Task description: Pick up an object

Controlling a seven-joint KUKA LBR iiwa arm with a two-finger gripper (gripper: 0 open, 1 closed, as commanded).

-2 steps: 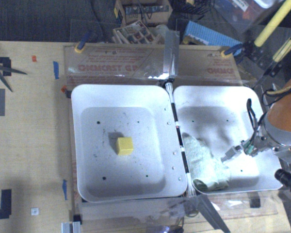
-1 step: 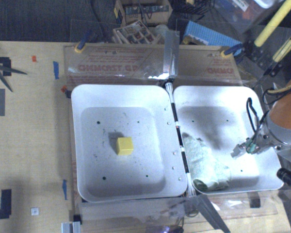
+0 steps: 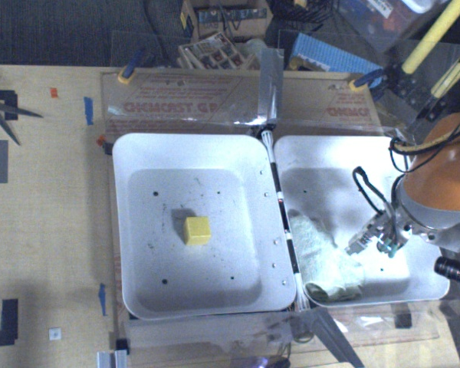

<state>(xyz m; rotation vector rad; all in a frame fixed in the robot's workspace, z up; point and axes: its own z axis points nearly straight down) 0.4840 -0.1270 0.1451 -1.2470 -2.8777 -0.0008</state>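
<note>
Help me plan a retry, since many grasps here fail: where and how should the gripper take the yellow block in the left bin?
Grip the yellow block across two opposite flat side faces, coming straight down from above. It looks roughly cubic, sits flat on the left bin floor and stands apart from the walls, so fingers should fit either side. The gripper is over the right bin.

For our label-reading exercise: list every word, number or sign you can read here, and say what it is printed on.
Red lettering on the clear sheet behind the bins: blurred, not readable.
Red lettering on the sheet's right part: also too blurred.
Yellow block, white bins, tool: no markings visible.
</note>
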